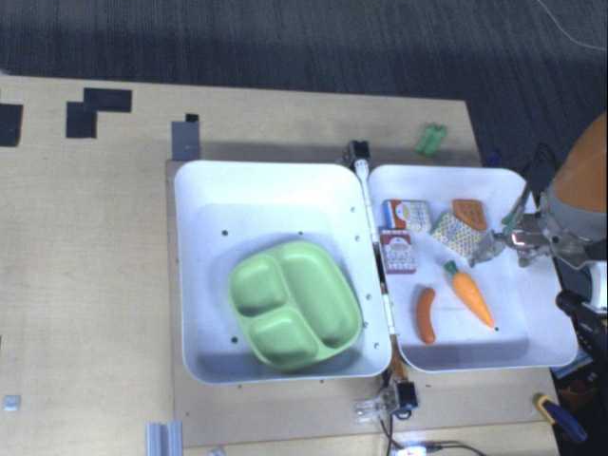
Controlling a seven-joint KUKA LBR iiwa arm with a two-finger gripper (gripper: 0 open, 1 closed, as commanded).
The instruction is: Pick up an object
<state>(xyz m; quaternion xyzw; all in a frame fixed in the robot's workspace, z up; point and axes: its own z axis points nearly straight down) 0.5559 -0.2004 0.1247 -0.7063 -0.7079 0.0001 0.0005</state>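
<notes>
Camera view: one carrot [471,295], one sausage [426,314].

Robotics lab: plywood bench [85,283], two white bins [195,255], loose cables [556,12], grey carpet [285,27].

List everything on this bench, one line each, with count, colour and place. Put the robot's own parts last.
left bin: 1, white, left half of the bench
right bin: 1, white, beside the left bin
divided plate: 1, green, three compartments, in the left bin
carrot: 1, orange, middle of the right bin
sausage: 1, red-orange, right bin, left of the carrot
small cartons: 2, red and white, right bin, along its left wall
patterned wedge: 1, pale, right bin, above the carrot
brown piece: 1, right bin, far side
green object: 1, on the bench behind the right bin
gripper: 1, grey, over the right bin's right side
</notes>
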